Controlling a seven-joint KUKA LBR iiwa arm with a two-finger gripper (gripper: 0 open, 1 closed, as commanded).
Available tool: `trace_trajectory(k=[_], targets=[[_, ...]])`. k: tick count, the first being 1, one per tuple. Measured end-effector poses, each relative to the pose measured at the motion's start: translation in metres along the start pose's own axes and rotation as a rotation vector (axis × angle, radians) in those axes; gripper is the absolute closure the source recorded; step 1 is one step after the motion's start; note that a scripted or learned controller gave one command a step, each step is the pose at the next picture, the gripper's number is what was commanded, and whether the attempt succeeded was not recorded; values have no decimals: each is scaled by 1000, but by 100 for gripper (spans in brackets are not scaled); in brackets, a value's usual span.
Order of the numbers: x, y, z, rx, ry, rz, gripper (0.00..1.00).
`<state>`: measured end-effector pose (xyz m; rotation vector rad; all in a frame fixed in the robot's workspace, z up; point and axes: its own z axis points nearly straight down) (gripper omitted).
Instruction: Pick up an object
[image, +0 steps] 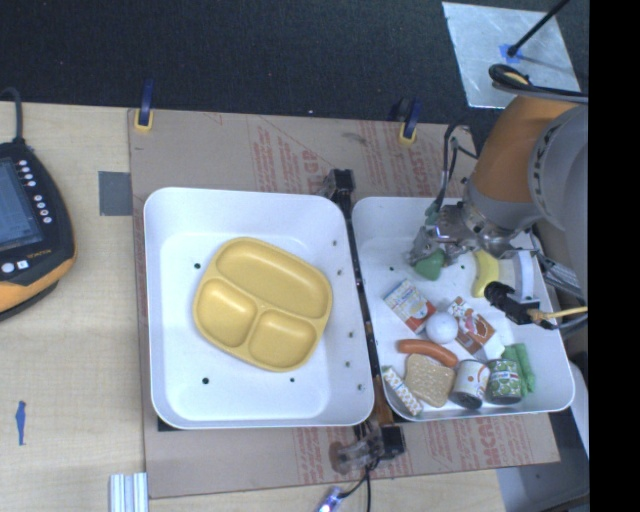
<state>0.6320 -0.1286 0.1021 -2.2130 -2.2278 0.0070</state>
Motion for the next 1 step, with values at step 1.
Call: trace_trajectory(k=[1], targets=[[69,25,-91,-3,3,2,100]])
